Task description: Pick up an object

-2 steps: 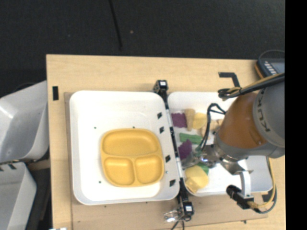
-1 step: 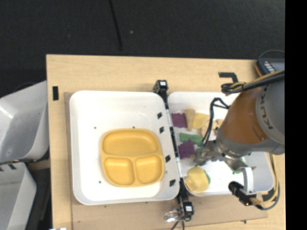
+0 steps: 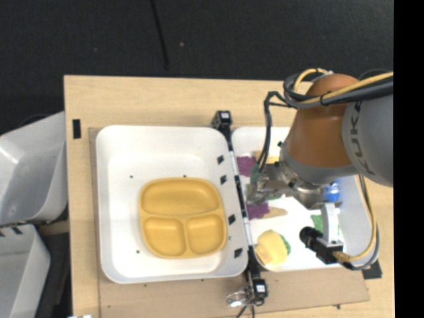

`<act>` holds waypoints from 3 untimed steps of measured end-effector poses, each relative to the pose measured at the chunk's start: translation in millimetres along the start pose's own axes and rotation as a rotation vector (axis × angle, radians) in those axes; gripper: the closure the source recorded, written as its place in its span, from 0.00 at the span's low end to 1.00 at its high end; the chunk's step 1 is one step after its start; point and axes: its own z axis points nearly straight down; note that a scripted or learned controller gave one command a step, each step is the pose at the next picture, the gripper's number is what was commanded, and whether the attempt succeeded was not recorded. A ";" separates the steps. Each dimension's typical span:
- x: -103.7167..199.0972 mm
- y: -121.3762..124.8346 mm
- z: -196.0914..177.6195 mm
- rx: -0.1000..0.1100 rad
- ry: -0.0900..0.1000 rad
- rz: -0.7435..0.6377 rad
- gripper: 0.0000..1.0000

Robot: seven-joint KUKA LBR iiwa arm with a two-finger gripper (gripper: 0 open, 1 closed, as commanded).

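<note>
Hanging low over the right bin (image 3: 299, 257), the gripper (image 3: 265, 185) hid its fingers, so I couldn't tell if they were spread. Purple toy (image 3: 257, 211) sat just under it; a yellow-green ball (image 3: 272, 247) lay nearer the front, and a yellow tray (image 3: 182, 217) sat in the left bin (image 3: 116, 197).

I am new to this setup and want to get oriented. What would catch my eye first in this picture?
Probably the yellow divided tray, lying alone in the left bin. Next, the grey arm with its orange band covers much of the right bin. Near that bin's front edge sits a yellow-green round object, with purple pieces by the divider.
</note>
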 end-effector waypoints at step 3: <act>12.8 10.3 -285.3 0.000 -0.003 0.009 1.00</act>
